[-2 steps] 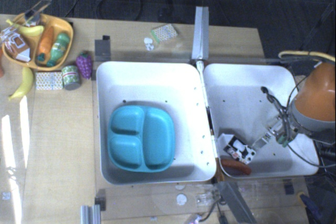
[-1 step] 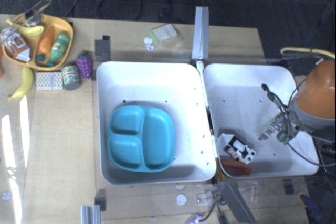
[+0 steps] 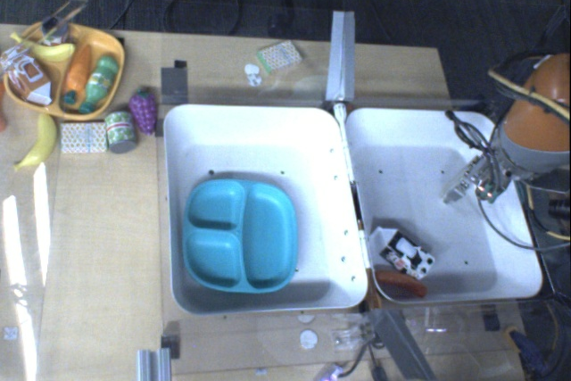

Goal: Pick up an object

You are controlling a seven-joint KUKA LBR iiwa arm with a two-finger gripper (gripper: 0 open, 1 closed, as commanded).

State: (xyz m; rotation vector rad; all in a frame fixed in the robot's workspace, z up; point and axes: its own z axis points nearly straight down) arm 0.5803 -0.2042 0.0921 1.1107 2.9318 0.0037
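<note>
Camera view footage is taken from above the bench, with two shallow white bins laid side by side: the left bin (image 3: 178,192) in the middle of the frame and the right bin (image 3: 428,147) toward the right. A turquoise divided tray (image 3: 239,234) is seen lying flat in the lower part of the left bin. At the lower left corner of the right bin, a small black-and-white object (image 3: 404,252) is found, with a reddish-brown sausage-shaped object (image 3: 401,284) just below it against the bin's lower wall. The gripper (image 3: 467,184) is seen over the right half of the right bin, well apart from both objects, and nothing is seen between its jaws; whether they are spread or pressed together cannot be told. An orange bowl (image 3: 111,49) of toy food is placed at the upper left of the frame, with a banana (image 3: 37,144) beside it.
</note>
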